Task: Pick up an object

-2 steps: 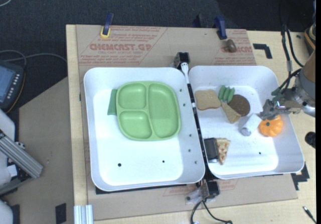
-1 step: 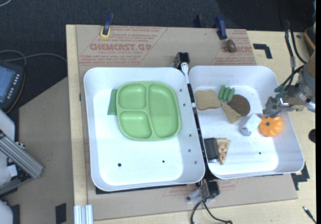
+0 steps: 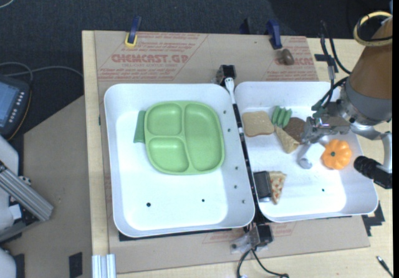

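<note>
In the right bin (image 3: 349, 205), my gripper (image 3: 304, 158) hangs low over the floor, just left of a small orange pumpkin (image 3: 337, 154). A tan wedge (image 3: 287, 141) and a dark brown piece (image 3: 295, 126) lie right beside it on its upper left. Farther left are a slice of toast (image 3: 257, 123) and a green ribbed piece (image 3: 282, 115). A pizza slice (image 3: 276, 184) lies near the bin's front left, against a black block (image 3: 262, 185). I see nothing held in the gripper.
The left bin (image 3: 124, 196) holds a green divided plate (image 3: 184, 136). The grey and orange arm (image 3: 374, 77) covers the right bin's far right corner. A black part (image 3: 373, 171) sticks out at the right rim.
</note>
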Motion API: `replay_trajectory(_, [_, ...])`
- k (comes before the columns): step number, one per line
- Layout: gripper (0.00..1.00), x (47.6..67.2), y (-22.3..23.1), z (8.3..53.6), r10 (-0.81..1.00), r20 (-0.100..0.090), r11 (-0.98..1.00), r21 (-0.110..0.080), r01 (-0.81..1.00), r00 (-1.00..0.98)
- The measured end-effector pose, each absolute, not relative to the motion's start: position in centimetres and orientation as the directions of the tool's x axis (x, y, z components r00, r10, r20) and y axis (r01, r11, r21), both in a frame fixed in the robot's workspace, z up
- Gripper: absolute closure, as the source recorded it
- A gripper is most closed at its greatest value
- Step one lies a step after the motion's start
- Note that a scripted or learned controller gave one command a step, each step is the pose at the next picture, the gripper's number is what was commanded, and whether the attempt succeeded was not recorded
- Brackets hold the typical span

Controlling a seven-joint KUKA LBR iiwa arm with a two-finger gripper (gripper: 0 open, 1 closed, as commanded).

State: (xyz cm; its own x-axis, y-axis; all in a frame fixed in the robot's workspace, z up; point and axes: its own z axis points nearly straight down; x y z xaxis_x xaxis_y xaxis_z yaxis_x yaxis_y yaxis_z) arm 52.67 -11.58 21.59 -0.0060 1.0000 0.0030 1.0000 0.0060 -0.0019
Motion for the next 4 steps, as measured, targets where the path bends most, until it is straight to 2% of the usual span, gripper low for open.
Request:
replay_trajectory(1, [1.0, 54.0, -6.8, 21.3, 1.0, 0.001, 0.005, 0.0, 1.0, -0.005])
replay_trajectory(2, [1.0, 53.2, -1.1, 22.2, 1.0, 0.004, 0.007, -0.001, 1.0, -0.007])
replay_trajectory(3, [1.0, 54.1, -2.3, 22.8, 1.0, -0.001, 0.0, 0.003, 1.0, 0.0])
replay_trajectory(4, [1.0, 54.1, -1.6, 23.5, 1.0, 0.0, 0.002, 0.003, 1.0, -0.002])
